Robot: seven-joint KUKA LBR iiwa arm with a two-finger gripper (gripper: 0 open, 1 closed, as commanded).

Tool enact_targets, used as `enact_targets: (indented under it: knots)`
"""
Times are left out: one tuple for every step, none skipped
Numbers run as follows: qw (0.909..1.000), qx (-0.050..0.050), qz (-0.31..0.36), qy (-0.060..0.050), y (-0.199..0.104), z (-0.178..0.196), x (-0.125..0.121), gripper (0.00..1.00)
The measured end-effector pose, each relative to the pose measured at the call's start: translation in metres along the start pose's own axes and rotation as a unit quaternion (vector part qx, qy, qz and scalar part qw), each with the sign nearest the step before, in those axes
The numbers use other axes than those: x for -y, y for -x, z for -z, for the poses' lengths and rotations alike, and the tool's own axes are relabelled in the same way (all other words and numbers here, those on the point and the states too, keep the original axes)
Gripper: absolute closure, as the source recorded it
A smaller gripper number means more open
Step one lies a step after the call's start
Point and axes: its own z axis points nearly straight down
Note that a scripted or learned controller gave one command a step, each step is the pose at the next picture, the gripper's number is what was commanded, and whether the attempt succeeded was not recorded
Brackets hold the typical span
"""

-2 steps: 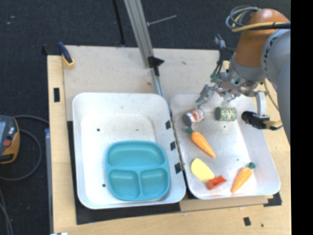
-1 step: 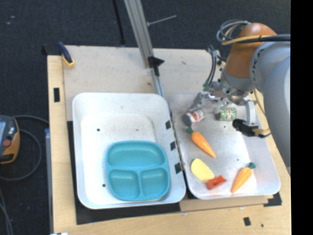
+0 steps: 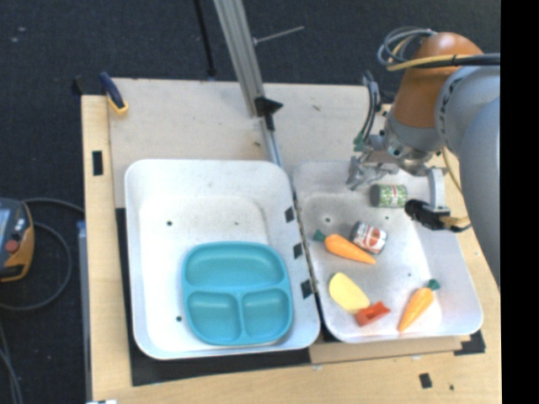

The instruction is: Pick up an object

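Observation:
My gripper (image 3: 362, 175) hangs over the back edge of the right bin (image 3: 446, 305), below the orange wrist band. Just to its right lies a green can (image 3: 390, 195) on its side. Nearer the front are a small red-and-white can (image 3: 369, 237), an orange carrot (image 3: 349, 248), a yellow lemon-shaped piece (image 3: 347, 292), a small red piece (image 3: 372, 313) and a second carrot (image 3: 417, 307). Nothing shows between the fingers.
The left bin (image 3: 202, 196) holds a teal divided tray (image 3: 238, 293) at its front. A slanted aluminium post (image 3: 244, 53) rises behind the bins. A yellow-and-blue clamp (image 3: 114, 93) sits at the bench's back left corner.

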Motion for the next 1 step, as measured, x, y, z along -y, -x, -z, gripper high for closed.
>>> enact_targets:
  knots:
    - [1.0, -0.001, 0.002, -0.001, 0.0079, 0.0489, 0.0032, 1.0]
